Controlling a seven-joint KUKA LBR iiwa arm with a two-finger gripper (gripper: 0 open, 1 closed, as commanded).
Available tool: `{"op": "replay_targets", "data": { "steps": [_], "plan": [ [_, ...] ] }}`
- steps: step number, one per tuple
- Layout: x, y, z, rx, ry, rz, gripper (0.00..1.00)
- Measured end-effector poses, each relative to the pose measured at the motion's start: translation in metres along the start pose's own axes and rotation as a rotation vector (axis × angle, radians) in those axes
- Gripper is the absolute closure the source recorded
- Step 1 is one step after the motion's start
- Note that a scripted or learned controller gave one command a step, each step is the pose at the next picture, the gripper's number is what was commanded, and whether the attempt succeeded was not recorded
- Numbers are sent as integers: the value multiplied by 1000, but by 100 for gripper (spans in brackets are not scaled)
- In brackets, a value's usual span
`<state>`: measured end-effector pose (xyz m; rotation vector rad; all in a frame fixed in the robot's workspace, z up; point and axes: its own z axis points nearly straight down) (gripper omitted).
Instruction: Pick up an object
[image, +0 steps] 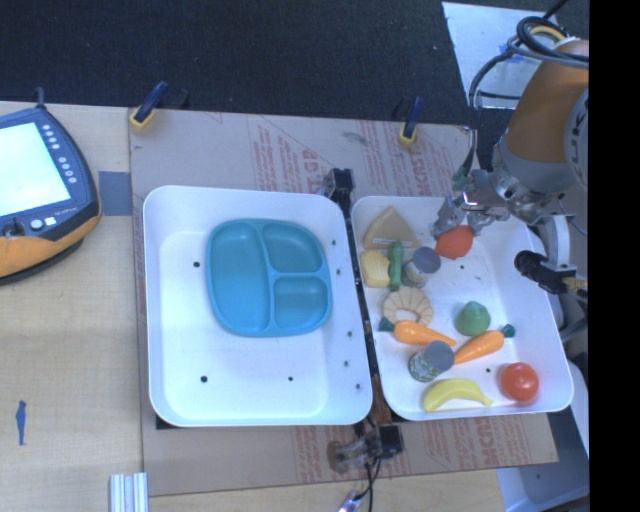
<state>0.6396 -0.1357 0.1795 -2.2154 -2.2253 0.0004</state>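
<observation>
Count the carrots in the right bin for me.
2. One carrot lies mid-bin below the ridged cream piece; the other carrot lies to its right, under the green piece. More could hide beneath the pile.

Just below the grey gripper (462, 213), a red-orange ball (454, 242); further off, two orange carrots (478, 346), yellow banana (455, 394), red tomato (518, 381), turquoise divided plate (268, 276), white bins (165, 300).

We see a light wood bench (70, 340) w/ a brown cardboard sheet (300, 150) laid over its middle, held at the far edge by two blue-yellow clamps (148, 105). Beyond the far edge, dark carpet-like floor (250, 45). At the bench's left edge sits an orange-rimmed pendant w/ a lit screen (35, 190). Lighting even, bright.
</observation>
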Motion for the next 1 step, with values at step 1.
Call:
{"op": "replay_targets", "data": {
  "steps": [1],
  "plan": [
    [4, -30, -34, 3, 1, 4, 100]
  ]
}}
